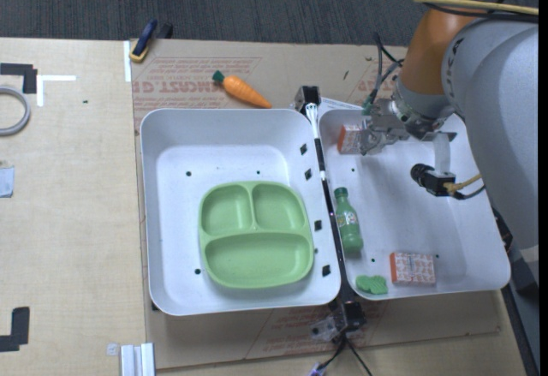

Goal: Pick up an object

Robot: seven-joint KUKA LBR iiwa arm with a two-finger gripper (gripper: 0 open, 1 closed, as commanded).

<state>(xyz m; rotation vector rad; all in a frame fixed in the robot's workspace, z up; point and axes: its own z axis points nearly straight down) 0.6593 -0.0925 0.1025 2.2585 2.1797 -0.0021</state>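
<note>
Your arm comes in from the right, grey with the orange band above the wrist, and the gripper sits low over the back-left corner of the right bin. It's right against a small orange-and-white packet lying in that corner. You can't tell from this angle whether the packet is between the fingers or just beside them, and you can't tell how the fingers stand either; they're a dark blur.

Other contents of the right bin: a green bottle lying along the left wall, a small green piece at the front-left, and a flat red-patterned packet just right of it, near the front wall. A black cable fitting hangs off the arm over the bin's middle.

The left bin holds a green three-compartment tray, flat, roughly centred toward the front.

Outside the bins, a toy carrot lies on the cardboard behind the left bin. A blue-and-yellow item sits further back-left, at the cardboard's edge.
</note>
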